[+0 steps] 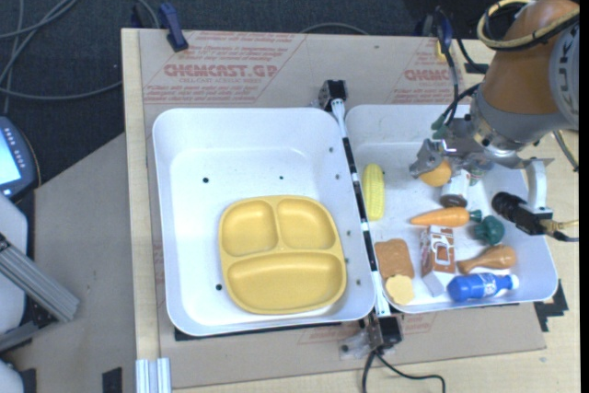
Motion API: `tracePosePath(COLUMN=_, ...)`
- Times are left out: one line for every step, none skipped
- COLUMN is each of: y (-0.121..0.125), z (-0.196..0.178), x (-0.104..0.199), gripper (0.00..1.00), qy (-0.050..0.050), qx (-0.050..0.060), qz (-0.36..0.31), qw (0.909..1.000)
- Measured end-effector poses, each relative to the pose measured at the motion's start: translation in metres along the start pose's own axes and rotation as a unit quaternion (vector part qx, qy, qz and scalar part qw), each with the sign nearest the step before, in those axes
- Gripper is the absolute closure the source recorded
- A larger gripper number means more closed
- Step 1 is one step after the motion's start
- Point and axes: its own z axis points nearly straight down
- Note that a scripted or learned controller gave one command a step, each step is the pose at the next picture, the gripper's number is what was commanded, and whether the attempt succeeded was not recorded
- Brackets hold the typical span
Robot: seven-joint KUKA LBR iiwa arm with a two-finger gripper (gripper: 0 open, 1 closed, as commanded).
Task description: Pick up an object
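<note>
The claw (440,163) sits low over a yellow-orange object (438,173), just above the carrot (442,217); whether it grips, I cannot tell.

Arm in from right, hand (444,163) low, wrist bent.

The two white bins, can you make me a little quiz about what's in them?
1. True or false: the yellow plate lies in the right bin.
2. Which toy lies nearest the divider between the bins? A) corn cob B) blue bottle C) carrot
3. Fill in: the gripper hovers over the ___ bin.

Key:
1. False. It lies in the left bin.
2. A. The corn cob lies right beside the divider.
3. Right. It is above the far part of that bin, near a small orange toy.
</note>
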Motion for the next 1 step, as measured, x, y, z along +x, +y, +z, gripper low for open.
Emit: tracePosePath(y=-0.0027, z=-0.0446, x=0.0678, gripper=1.0, qy=-0.001, qx=-0.006, qz=-0.004, qw=1.0)
